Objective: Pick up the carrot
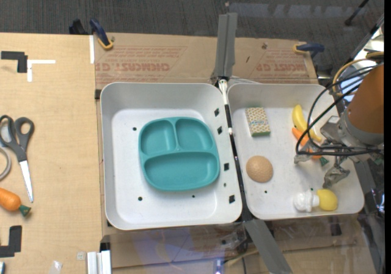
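Observation:
An orange carrot (302, 139) lies in the right bin (275, 202), near its right side, just below a yellow banana (298, 118). My gripper (319, 159) hangs low over the carrot's right end and hides part of it. A bit of orange shows beneath the gripper body. The arm with its orange band (368, 106) comes in from the right edge. A second carrot-like orange toy (10, 200) with a green tip lies on the bench at the far left, outside the bins.
The right bin also holds a patterned sponge (258, 122), a brown egg-shaped object (259, 169), a yellow lemon (328, 200) and a small white object (303, 202). A teal divided plate (179, 153) lies in the left bin (116, 205). Scissors (18, 150) rest on the bench at left.

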`<action>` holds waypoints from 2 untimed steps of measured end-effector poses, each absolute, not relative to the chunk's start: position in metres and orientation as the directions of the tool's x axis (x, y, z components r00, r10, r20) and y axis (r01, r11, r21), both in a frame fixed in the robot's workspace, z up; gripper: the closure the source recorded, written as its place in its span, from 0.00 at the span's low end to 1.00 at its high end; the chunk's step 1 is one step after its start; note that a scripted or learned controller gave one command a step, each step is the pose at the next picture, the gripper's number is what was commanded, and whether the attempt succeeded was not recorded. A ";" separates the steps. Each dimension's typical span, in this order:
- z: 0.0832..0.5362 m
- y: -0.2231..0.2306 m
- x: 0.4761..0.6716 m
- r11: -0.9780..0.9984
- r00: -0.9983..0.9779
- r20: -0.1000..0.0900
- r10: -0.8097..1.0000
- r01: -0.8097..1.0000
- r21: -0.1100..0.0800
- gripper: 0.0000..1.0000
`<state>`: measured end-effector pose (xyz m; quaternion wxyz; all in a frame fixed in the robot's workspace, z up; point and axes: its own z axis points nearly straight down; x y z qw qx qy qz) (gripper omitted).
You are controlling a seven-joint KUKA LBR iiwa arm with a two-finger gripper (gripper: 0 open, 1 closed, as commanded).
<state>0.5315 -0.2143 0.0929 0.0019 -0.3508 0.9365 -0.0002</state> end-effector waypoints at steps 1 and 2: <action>0.094 -0.205 0.588 0.595 -0.595 -0.006 -0.803 -0.803 -0.005 0.00; 0.105 -0.204 0.590 0.599 -0.599 -0.011 -0.801 -0.800 -0.009 1.00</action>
